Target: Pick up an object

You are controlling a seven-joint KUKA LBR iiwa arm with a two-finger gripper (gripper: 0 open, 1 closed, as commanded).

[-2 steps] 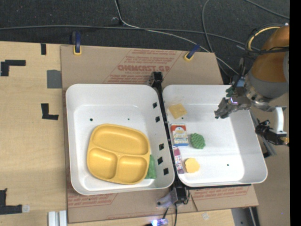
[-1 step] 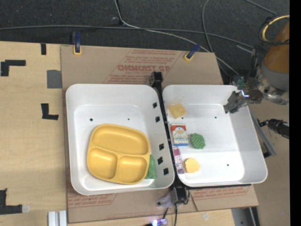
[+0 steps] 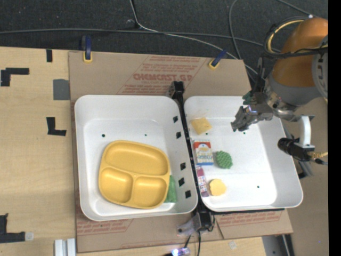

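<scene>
- Your gripper (image 3: 241, 122) hangs over the upper part of the right bin (image 3: 277, 196), near its far wall. It's dark and small from this angle, so you can't tell whether the claw is spread or closed, and nothing visible sits in it.
- The pickable things all lie in the right bin's left half, near the divider: a pale yellow chunk (image 3: 201, 125) up top, a small red-and-white packet (image 3: 203, 152) below it, and a green knobbly item (image 3: 223, 159) touching or just beside the packet's right side.
- Also a thin pinkish strip (image 3: 201, 181) lies along the divider, and a round yellow piece (image 3: 217, 187) sits low in the bin.
- The left bin (image 3: 85, 143) holds a yellow divided tray (image 3: 133, 173), with a green thing (image 3: 171, 191) wedged at its right edge, probably a leaf-like toy. Skip those, they're awkward.
- Nearest target is the pale yellow chunk, left of the gripper and a bit nearer the camera, standing apart from the rest.
- To do it well: centre over the chunk before you drop, and come straight down. Keep off the divider wall, or a finger could catch it.
- The green knobbly item is a fair backup, but it crowds the packet, so you risk a double grab.
- The flat packet and strip look hard to pinch off the floor.
</scene>
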